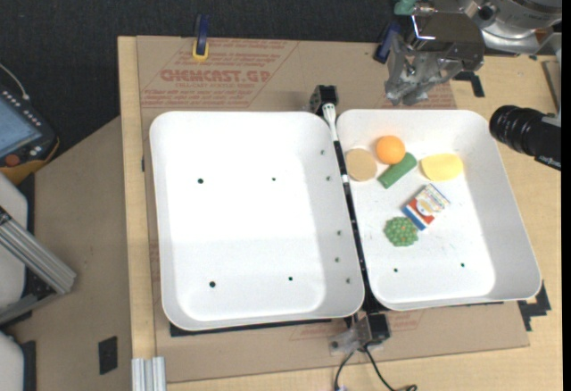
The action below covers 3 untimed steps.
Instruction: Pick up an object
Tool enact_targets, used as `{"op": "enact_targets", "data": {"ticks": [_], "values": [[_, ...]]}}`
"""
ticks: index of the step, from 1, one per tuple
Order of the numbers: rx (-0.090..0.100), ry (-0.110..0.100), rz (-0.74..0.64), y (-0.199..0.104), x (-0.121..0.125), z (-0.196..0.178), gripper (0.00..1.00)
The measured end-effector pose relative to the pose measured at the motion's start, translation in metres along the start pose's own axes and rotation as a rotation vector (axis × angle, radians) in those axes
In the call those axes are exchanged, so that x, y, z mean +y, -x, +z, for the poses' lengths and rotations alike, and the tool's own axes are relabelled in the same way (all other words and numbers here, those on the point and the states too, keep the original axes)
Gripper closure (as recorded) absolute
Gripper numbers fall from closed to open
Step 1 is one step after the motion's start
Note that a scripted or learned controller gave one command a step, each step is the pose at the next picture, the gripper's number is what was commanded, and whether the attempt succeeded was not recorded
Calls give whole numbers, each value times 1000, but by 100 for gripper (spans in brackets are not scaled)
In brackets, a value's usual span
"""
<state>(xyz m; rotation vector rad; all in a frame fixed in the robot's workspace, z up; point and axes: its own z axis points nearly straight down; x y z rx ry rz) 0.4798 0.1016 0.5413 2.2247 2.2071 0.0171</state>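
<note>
"CHEMCAST" print on cardboard sheet [234, 68]

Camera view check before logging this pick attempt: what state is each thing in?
End effector: raised over the right bin's back rim, holding nothing.
Orange ball: resting in the right bin, touching the green block.
Green block: lying flat.
Yellow piece: lying flat.
Tan disc: lying flat.
Small carton: lying flat.
Green bumpy ball: resting.

Two white bins [241, 291]; six objects: orange ball [389, 149], tan disc [361, 164], green block [397, 170], yellow piece [442, 168], small box [426, 205], green lump [401, 231].
</note>
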Motion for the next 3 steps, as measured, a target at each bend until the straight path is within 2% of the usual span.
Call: {"op": "enact_targets", "data": {"ticks": [1,2,3], "values": [[-6,-26,-5,3,-3,118,100],[-5,-22,1,85,-3,183,100],[-4,-17,2,173,15,206,100]]}}
